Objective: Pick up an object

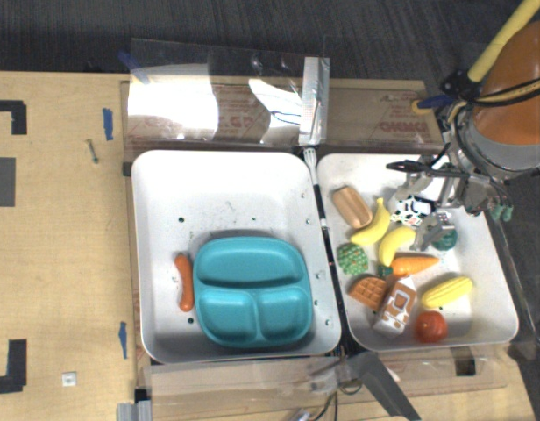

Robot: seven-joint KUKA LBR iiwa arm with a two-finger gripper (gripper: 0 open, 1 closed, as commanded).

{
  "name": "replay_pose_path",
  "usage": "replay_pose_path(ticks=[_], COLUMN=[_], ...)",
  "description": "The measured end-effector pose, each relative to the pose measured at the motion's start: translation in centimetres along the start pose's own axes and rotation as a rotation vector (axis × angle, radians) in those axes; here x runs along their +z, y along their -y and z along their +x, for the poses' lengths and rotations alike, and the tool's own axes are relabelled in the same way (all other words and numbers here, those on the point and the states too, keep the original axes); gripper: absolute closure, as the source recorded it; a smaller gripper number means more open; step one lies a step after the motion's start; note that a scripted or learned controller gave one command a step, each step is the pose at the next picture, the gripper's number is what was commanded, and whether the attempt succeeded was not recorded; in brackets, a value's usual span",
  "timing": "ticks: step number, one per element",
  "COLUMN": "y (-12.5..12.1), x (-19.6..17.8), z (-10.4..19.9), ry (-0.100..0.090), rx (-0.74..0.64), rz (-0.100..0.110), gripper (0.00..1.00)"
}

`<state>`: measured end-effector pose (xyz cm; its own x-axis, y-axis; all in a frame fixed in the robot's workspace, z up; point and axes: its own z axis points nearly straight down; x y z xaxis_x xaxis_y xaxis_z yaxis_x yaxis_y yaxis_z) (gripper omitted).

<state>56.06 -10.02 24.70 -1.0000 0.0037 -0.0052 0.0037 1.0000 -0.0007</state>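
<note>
The right bin (pixel 502 310) holds several toy foods: a tan bread roll (pixel 351 205), a banana (pixel 372 227), a green broccoli (pixel 351 257), an orange carrot (pixel 415 264), a brown waffle (pixel 368 289), a small carton (pixel 394 307), a yellow corn cob (pixel 446 290) and a red tomato (pixel 430 324). My gripper (pixel 435 224) hangs low over the upper middle of this bin, just above a black-and-white spotted piece (pixel 416 208) and beside a teal piece (pixel 445 239). Its metal parts blend into the clutter under it.
The left bin (pixel 156 182) carries a teal divided plate (pixel 251 289) with an orange sausage (pixel 184 281) along its left side. A clear plastic sheet (pixel 226 103) lies behind the bins. The arm's orange band (pixel 515 77) fills the upper right.
</note>
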Motion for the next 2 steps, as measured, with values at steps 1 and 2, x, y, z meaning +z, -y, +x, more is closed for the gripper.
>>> replay_pose_path(ticks=[1,2], y=[2.96,2.83], x=[14.96,14.03], z=[1.37,1.26], ry=[0.006,0.01], rx=[-0.05,-0.052], rz=[0.001,0.001], gripper=[0.0,1.0])
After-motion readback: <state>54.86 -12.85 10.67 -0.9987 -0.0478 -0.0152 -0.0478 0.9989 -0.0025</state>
